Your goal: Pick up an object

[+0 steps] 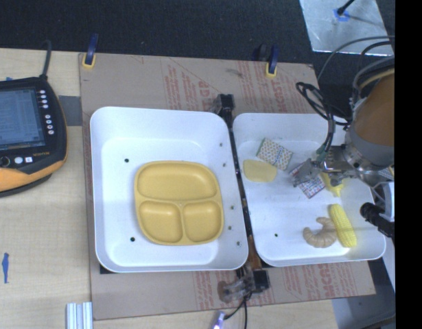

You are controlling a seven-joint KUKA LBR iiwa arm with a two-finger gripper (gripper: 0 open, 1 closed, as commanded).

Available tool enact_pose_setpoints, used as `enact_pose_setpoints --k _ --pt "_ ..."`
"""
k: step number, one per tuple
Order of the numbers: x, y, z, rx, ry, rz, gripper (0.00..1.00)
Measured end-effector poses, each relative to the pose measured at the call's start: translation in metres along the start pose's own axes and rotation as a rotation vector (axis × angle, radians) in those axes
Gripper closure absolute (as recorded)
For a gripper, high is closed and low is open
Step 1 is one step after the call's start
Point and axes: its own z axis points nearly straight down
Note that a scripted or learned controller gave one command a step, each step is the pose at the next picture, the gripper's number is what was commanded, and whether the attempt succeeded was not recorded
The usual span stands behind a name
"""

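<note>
Gripper (311,177) above right bin (286,252), near its right edge; finger state cannot be told; possibly touching a patterned packet (309,186); corn cob (342,225) near front-right corner.

Two white bins (101,184) — one yellow tray (178,202), one corn cob (342,225), one croissant (320,235).

Two white bins sit side by side on the tabletop (46,252). The left bin (114,136) holds a yellow divided tray (178,201). The right bin (279,245) holds a pale yellow piece (259,171), a checkered packet (274,153), a corn cob (342,225) and a tan piece (320,234). The tool (308,177) hangs over a small packet (310,187). A tablet (22,132) lies far left.
</note>
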Motion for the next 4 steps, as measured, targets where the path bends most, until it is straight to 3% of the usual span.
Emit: enact_pose_setpoints --k 1,2,3,4 --pt "-0.058 0.066 -0.013 -0.006 0.000 0.002 0.00" --pt "-0.036 0.077 0.047 -0.017 -0.005 -0.003 0.00" --pt "-0.003 0.044 0.065 -0.009 -0.002 -0.004 0.00" --pt "-0.005 0.043 0.056 -0.002 -0.003 -0.006 1.00"
